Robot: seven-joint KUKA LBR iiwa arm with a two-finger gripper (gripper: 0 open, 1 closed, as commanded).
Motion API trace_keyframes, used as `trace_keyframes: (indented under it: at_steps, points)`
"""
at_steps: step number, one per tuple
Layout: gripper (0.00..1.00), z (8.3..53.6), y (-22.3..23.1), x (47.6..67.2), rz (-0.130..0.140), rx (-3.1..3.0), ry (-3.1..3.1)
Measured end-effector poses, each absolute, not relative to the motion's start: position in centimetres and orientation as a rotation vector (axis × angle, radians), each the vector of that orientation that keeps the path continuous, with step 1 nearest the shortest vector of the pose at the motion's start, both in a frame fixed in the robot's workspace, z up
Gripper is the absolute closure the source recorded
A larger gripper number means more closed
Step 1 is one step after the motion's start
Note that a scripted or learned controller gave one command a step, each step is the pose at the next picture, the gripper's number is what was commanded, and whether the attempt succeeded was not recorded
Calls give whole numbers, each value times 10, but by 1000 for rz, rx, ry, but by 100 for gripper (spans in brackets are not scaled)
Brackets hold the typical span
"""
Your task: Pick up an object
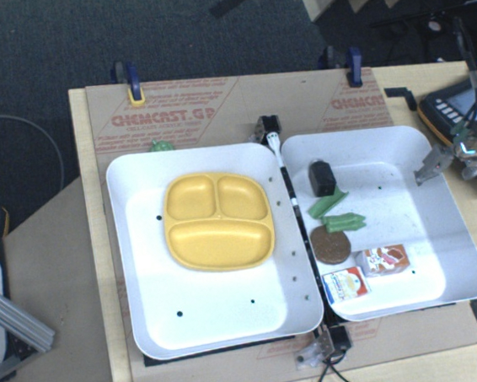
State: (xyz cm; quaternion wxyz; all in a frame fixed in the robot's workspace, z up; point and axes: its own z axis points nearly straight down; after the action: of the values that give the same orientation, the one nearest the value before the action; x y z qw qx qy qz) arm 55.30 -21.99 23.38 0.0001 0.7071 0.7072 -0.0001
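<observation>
We see the gripper point(433, 167) hanging at the right bin's point(403, 147) far right rim, up near its back corner, with the arm reaching in past the frame edge. Whether it is open or closed, we cannot tell from this angle, and we see nothing caught in it.

The objects all sit toward the right bin's left side, well apart from the gripper. Against the left wall, toward the back, a small black block point(321, 177) lies. Just in front of it we have two green pieces point(336, 215), one slanted, one lying flatter, close together. In front of those comes a brown round disc point(331, 245), touching or nearly touching the lower green piece. At the bin's front, a red-and-white packet point(385, 260) lies beside the disc, and a second red-and-white carton point(346, 285) sits at the front left corner.

Left of the right bin, the left bin point(144, 264) carries a yellow divided plate point(219, 221), sitting toward its back half.
</observation>
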Motion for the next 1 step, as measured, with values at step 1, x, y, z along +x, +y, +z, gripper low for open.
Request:
trace_keyframes:
  at_steps: [1]
  points:
    - [0, 357, -170, 559, 15, 2203, 2220]
